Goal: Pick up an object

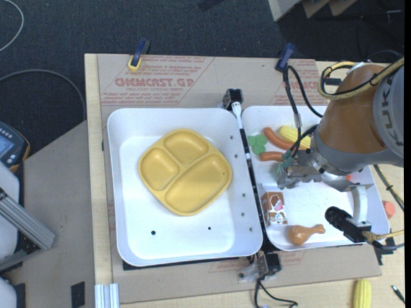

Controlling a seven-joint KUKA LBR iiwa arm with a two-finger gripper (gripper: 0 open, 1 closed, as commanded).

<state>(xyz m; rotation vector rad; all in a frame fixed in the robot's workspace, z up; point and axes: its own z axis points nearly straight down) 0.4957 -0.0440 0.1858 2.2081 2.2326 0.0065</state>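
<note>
toy foods (pixel 278 208) lie scattered in the right bin (pixel 302 242).

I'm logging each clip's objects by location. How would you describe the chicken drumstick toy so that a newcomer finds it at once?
Start at the right-hand bin, the one the arm reaches into. Go to its near edge, bottom centre: the drumstick lies there, just right of a small brown-and-white carton. It is the only tan, glossy piece with a rounded bulb tapering to a thin bone handle.

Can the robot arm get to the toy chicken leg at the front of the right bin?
Probably yes. The chicken leg lies in the open, with only a small box nearby, and the gripper hovers just behind it in the same bin.
</note>
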